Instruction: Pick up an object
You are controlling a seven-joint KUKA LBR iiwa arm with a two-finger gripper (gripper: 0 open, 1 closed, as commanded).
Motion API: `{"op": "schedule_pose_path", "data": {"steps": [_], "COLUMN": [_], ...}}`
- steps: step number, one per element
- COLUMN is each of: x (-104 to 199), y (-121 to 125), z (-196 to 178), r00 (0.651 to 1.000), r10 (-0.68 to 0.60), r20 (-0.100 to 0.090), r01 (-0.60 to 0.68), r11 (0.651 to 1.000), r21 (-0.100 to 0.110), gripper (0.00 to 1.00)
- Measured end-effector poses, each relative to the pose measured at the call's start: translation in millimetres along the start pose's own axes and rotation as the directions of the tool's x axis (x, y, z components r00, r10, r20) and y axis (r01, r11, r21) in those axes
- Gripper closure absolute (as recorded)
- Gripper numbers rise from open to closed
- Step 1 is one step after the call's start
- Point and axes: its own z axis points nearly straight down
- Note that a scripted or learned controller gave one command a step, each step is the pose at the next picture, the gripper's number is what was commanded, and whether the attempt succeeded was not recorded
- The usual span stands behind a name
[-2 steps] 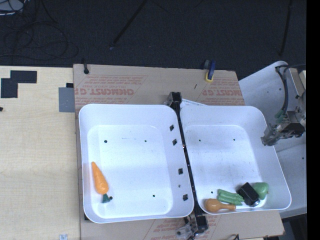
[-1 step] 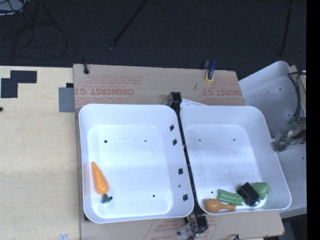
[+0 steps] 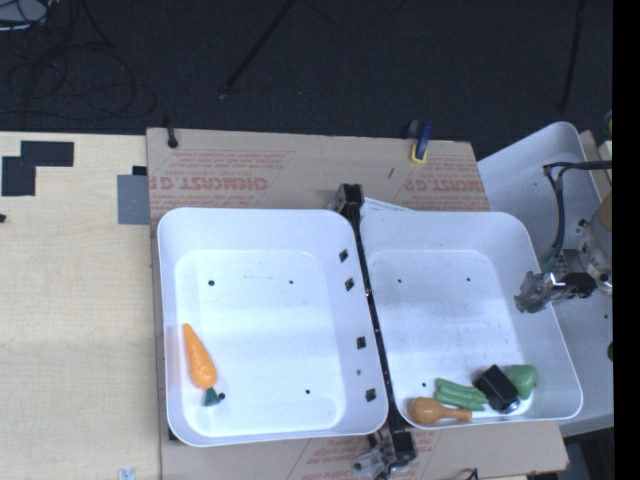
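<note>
Orange plastic carrot (image 3: pixel 199 357) lies alone in the left white bin (image 3: pixel 255 230), an easy pick if the gripper (image 3: pixel 533 294), grip unclear, comes straight down.

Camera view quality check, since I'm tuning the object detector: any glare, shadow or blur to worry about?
Camera view: the left bin floor is washed bright, faintly shading toward its walls; the carrot reads sharp; the gripper at the right bin's edge is small and soft; the background above the bench is dark.
</note>
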Motion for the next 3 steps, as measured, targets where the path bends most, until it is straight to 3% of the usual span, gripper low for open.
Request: {"op": "schedule_pose_path", "data": {"steps": [1, 2, 3], "x": [-6, -5, 12], "y": [-12, -43, 29], "z": [-71, -95, -52], "r00": [1.0, 1.0, 1.0], "r10": [0.001, 0.003, -0.004], "r20": [0.005, 0.003, 0.002], "r01": [0.0, -0.003, 0.004], "r11": [1.0, 1.0, 1.0], "r21": [-0.011, -0.007, -0.005], "gripper": [1.0, 1.0, 1.0]}}
